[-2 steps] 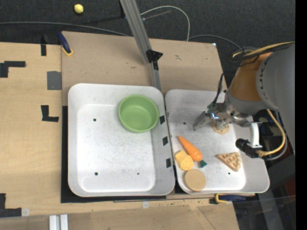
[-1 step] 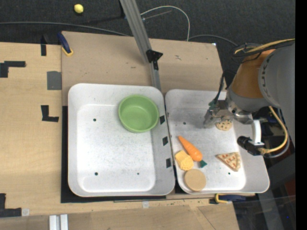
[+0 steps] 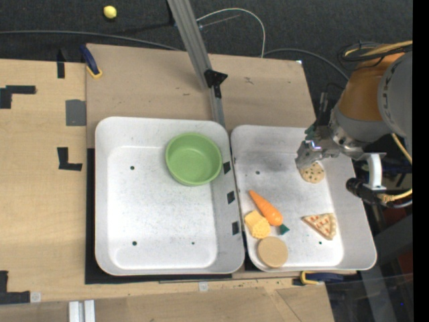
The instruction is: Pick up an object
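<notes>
The gripper sits directly over the cookie at the right bin's two o'clock; its grasp state cannot be determined, so lifting remains outstanding.

A green bowl is sitting in the upper right of the left bin. In the right bin, the gripper is hanging just above a round cookie near the frame's right, while a carrot, a pizza slice and a tan disc are lying lower down.
</notes>
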